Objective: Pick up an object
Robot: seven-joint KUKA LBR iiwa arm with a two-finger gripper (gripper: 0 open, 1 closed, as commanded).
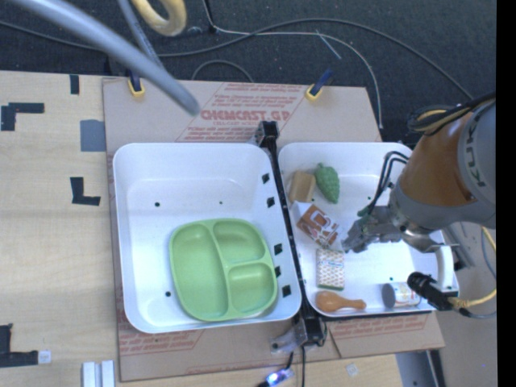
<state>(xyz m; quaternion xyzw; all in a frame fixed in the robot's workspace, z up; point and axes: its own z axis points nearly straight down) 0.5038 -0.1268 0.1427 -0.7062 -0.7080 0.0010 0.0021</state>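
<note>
Starting at the front edge of the right bin (pixel 367 311), we've got a tan spoon-shaped wooden piece (pixel 339 301) lying flat, and to its right a small grey-and-white bottle-like item (pixel 397 295) on its side; just behind the spoon sits a little checkered packet (pixel 330 268), and that's the one we'd go for; it looks light, flat and a bit floppy, probably slick-wrapped, so we'd guess a pinch across its short width near the middle beats grabbing a corner, since a corner would likely just fold or slip.

The gripper (pixel 355 240) hangs low in the bin just behind and to the right of that packet, near it but not touching as far as we can make out; honestly we cannot tell whether the claw is spread or closed, it's just a dark blob from up here; nothing is visibly between its tips.

Further back there's a red-and-white patterned packet (pixel 317 224) just left of the claw; behind that a tan block (pixel 301 186) beside a green bumpy fruit-like thing (pixel 327 181).

Over in the left bin (pixel 133 216) sits a green divided plate (pixel 223 268).
</note>
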